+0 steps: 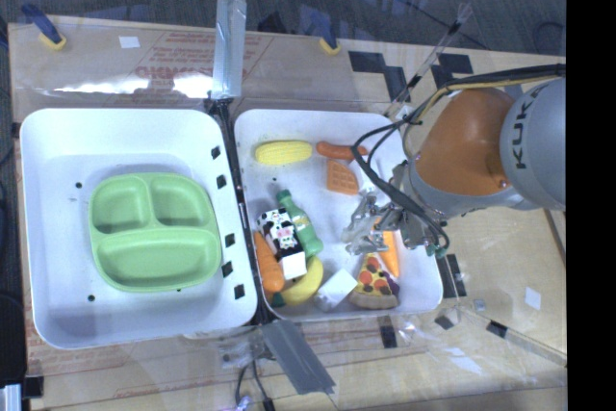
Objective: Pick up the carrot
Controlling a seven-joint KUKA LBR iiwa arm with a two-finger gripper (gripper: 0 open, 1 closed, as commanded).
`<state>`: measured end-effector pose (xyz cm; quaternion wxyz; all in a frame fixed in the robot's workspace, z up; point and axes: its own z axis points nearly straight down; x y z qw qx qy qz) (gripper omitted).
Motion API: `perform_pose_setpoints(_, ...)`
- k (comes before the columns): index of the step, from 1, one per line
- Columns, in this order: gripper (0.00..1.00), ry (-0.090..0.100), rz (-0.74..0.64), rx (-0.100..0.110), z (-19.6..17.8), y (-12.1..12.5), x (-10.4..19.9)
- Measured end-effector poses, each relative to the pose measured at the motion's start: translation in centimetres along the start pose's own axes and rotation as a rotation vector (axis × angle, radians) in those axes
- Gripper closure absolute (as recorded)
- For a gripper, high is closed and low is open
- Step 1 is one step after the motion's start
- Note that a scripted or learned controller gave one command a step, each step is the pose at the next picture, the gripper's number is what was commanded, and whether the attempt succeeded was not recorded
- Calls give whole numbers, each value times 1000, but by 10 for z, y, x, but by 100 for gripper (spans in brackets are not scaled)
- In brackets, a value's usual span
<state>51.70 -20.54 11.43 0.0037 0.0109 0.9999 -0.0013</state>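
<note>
Pincer (373, 224): low in the right-hand bin, near its right wall, metal fingers pointing left. Cannot tell if released or clenched. Nothing visibly between them.
Arm (500, 144): grey body with orange band, comes in from the right and hangs over the right bin's right edge. Cables run along it toward the wrist.
Bench (115, 63): pale wood tone, clear sheeting taped over it, carries both bins.
Left bin (48, 303): white, shallow, holds the plate.
Right bin (289, 122): white, shallow, crowded with toy food.
Green plate (152, 232): three sections, rests in the middle of the left bin.
Carrot (269, 261): orange, long, lies along the right bin's left wall, lower half, well apart from the pincer. Touches the milk carton's left side.
Corn cob (283, 152): yellow, upper left of the right bin.
Banana (306, 282): yellow, low in the bin, just right of the carrot's lower end.
Pizza slice (375, 282): lower right of the bin, below the pincer.
Green bottle (300, 224): tilted, beside the carton.
Milk carton (283, 236): white with black cow patches.
Sausage (335, 150): orange-red, just right of the corn.
Orange wedge piece (341, 177): flat, under the sausage.
</note>
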Motion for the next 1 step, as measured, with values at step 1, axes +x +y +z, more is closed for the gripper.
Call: perform_pose_setpoints(1,100,3,212,-2,-53,62,0)
